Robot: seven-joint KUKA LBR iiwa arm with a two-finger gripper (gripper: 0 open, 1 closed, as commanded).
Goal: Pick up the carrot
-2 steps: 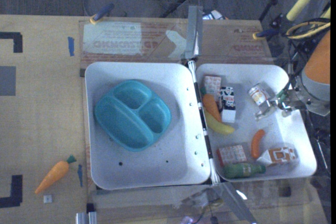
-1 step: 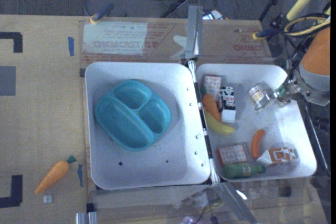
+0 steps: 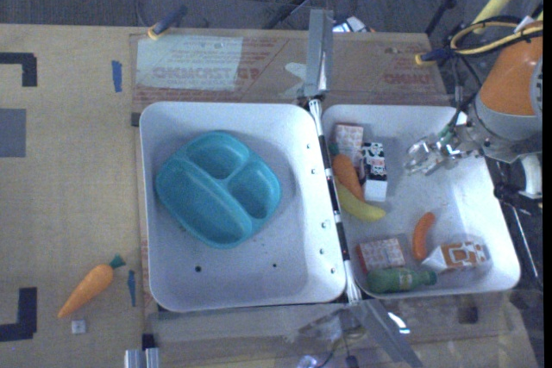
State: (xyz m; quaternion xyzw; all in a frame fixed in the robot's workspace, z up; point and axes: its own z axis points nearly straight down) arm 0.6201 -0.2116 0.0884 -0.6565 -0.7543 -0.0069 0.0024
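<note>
Gripper [image 3: 429, 154] of mine hangs over the upper part of the right bin [image 3: 504, 271], at the end of my grey arm with the orange band [image 3: 511, 82]. It is small and blurred, so I cannot tell how far it is open. I see nothing held in it.

In this bin 2 orange pieces look like a carrot. 1 carrot [image 3: 347, 174] lies at the left wall, to the left of my gripper and a little lower, touching a yellow banana [image 3: 362, 208] and just beside a small milk carton [image 3: 374, 161]. The other orange piece [image 3: 422, 234] lies below my gripper, near a juice box [image 3: 464, 254].

1 more carrot with a green top [image 3: 87, 288] lies on the bench [image 3: 60, 185], left of the left bin [image 3: 155, 289], well apart from my gripper. A blue plate [image 3: 217, 187] sits in the left bin.
</note>
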